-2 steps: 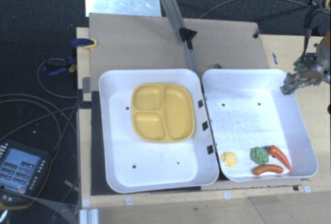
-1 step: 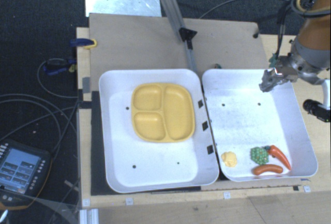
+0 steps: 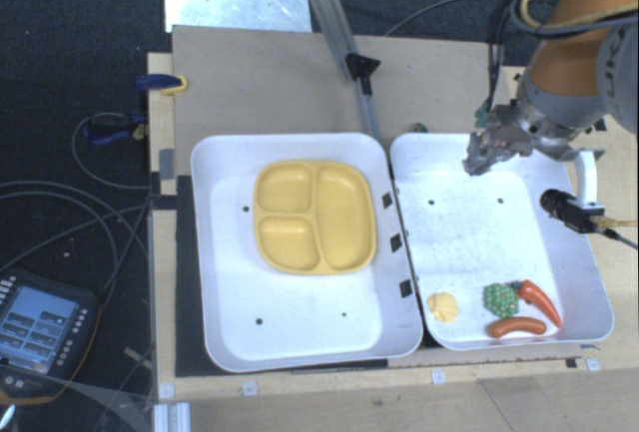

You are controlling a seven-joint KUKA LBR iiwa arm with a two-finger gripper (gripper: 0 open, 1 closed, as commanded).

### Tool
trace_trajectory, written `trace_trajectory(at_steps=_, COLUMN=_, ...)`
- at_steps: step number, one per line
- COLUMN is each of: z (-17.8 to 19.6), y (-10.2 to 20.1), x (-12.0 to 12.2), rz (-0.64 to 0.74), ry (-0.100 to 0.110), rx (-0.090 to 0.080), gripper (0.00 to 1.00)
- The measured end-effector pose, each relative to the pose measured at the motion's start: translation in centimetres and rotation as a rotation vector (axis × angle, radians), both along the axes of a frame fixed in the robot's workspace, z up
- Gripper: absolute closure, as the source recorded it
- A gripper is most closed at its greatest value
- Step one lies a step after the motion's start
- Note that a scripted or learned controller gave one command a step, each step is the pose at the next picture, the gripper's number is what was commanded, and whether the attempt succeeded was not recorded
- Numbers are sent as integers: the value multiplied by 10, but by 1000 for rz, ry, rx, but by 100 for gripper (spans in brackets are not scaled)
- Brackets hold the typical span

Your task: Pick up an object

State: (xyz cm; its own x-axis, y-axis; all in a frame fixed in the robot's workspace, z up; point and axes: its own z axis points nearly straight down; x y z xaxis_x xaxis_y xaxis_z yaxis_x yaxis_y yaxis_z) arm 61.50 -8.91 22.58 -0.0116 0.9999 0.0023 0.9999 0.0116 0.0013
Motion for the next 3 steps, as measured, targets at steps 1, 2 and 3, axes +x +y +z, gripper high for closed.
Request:
trace_trajectory(at_steps=1, z=-8, y=57, x=14, rz=0, ry=-1, rx=-1, gripper=100)
trace_trajectory(at_steps=2, z=-12, y=112, x=32, rz=0, ry=-2, rx=0, gripper=100)
trace_trajectory(at_steps=3, z=4, y=167, x=36, rz=0, ry=-3, rx=1, gripper=100)
